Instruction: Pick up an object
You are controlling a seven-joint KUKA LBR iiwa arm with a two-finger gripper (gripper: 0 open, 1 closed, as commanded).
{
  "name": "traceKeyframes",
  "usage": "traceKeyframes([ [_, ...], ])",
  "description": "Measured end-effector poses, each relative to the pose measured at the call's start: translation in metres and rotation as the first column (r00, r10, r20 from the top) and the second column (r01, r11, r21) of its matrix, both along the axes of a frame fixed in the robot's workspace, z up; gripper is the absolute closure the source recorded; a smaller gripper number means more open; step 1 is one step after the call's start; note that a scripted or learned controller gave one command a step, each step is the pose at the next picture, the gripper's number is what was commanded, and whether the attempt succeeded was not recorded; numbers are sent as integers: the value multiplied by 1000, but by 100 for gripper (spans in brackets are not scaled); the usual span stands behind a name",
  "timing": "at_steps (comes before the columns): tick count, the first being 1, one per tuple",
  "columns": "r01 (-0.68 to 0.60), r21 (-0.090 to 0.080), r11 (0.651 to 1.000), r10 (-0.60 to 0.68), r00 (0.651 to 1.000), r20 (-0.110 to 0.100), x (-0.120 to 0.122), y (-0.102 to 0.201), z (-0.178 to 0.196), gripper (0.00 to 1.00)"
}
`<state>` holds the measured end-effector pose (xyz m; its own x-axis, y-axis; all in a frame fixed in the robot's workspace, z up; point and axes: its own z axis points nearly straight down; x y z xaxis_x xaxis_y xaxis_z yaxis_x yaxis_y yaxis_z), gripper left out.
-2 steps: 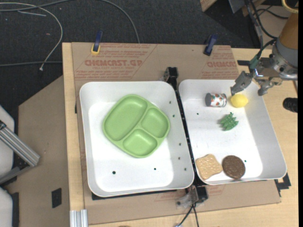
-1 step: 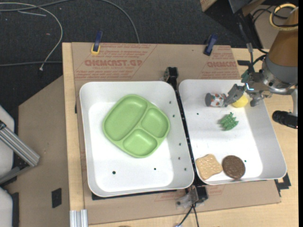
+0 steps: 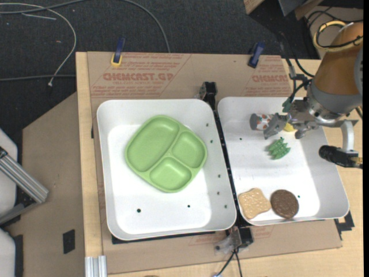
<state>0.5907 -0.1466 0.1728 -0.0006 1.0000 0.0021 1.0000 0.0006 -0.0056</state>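
We see the gripper (image 3: 283, 126) low in the right bin (image 3: 328, 206), its grasp impossible to tell, with the small green toy (image 3: 279, 149) lying just below it, toward the bin's front.

Two white bins (image 3: 115, 212) are sitting side by side, holding one green divided plate (image 3: 166, 153), one green toy (image 3: 279, 149), one tan cracker (image 3: 253, 203) and one brown cookie (image 3: 285, 203) (both flat).

1. One fixed camera sits above the worktop (image 3: 173, 68), looking down at a slant; both white bins, left bin (image 3: 115, 212) and right bin (image 3: 323, 201), lie in frame.
2. Moderately near; dark floor (image 3: 173, 10) shows beyond the far edge; the arm (image 3: 340, 68) enters from the right.
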Motion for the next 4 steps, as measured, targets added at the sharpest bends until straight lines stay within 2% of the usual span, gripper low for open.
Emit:
traceKeyframes([
  [1,1,1,1000,-1,1000,-3,-2,6,-63,0],
  [2,1,-1,1000,-1,1000,6,0,5,-47,100],
  [4,-1,-4,1000,1,1000,11,13,1,48,100],
])
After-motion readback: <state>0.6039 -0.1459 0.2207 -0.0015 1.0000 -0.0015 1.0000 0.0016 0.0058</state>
